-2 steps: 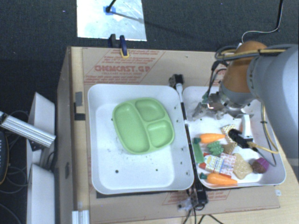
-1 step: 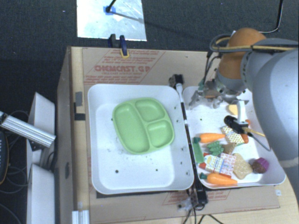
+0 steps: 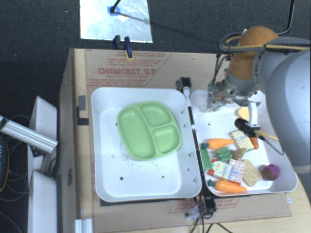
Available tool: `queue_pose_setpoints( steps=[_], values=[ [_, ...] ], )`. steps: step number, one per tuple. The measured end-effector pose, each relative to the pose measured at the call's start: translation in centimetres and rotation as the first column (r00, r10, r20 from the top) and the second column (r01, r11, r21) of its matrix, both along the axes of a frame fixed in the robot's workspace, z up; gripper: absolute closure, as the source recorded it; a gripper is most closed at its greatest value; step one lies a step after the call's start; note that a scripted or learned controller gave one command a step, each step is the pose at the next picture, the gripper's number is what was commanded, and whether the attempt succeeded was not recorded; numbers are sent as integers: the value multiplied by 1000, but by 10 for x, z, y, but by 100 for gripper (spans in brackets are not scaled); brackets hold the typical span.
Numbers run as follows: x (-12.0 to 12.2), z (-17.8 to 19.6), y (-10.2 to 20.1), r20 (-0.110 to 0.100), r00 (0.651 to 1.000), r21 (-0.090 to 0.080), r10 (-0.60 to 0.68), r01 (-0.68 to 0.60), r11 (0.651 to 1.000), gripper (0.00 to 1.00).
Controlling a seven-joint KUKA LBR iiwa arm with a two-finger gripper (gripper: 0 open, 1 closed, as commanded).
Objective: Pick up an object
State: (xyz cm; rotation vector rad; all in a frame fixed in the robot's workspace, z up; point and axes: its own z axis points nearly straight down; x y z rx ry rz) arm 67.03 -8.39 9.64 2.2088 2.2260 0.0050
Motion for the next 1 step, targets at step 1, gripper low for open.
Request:
queue_pose_setpoints(
  steps=[1],
  values=[
    [0,0,0,-1,1000,0,1,-1,1000,0]
  ],
)
